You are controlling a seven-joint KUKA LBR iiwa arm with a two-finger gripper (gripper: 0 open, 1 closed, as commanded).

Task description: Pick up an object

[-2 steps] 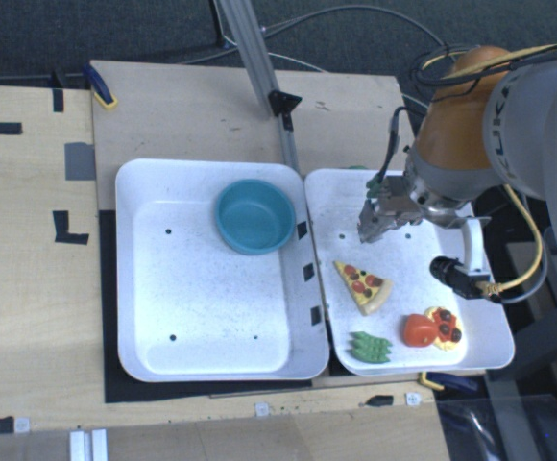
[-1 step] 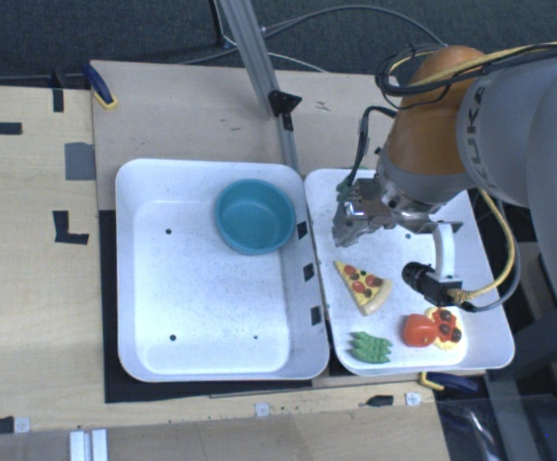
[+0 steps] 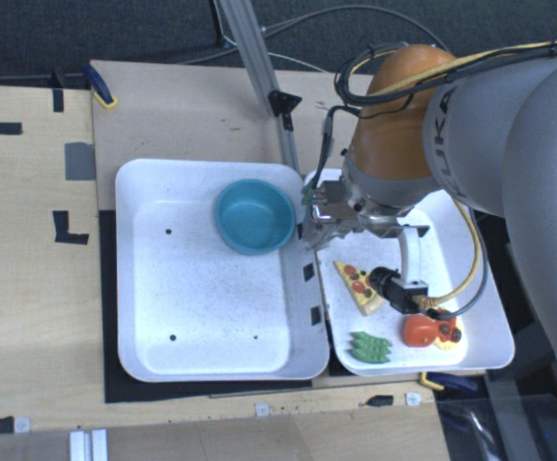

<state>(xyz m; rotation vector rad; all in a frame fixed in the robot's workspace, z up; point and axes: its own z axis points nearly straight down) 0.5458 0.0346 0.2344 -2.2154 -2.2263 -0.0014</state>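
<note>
Crowding the right bin [image 3: 485,349]: pizza slice [image 3: 357,287], green toy [image 3: 370,348], orange toy [image 3: 421,330]; fingers' [image 3: 319,221] state unclear.

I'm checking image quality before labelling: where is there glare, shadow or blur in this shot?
Camera view: the right bin looks bright and washed out near the arm; the left bin is evenly lit, with soft shadow along its inner walls; the blue bowl is reasonably sharp; the arm's grey body looms large and soft-edged.

Left bin [image 3: 154,257] open below blue bowl [image 3: 254,216]
</note>
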